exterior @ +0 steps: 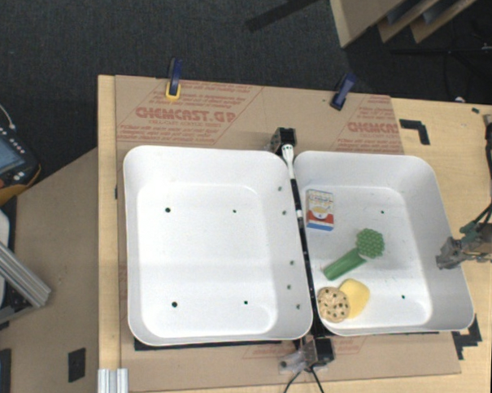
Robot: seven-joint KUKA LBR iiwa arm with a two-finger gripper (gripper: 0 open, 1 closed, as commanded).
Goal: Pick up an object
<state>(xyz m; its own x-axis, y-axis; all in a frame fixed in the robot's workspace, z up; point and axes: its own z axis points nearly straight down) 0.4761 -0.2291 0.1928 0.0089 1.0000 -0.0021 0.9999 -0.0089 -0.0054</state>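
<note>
The right bin (409, 178) holds three objects. A small white carton with red and blue print (319, 209) lies near its left wall. A green brush-like toy (356, 253) lies slantwise in the middle. A yellow piece with a speckled cookie-like disc (341, 301) sits at the front left corner. My gripper (459, 248) is at the right rim of the right bin, small and partly cut off by the frame's edge. It stands well to the right of the green toy and touches no object.
The left bin (149, 171) sits beside the right one, joined along a black hinge strip (297, 226). Both rest on a cardboard sheet (233, 110) held by two clamps at the back. A cable runs off the front edge.
</note>
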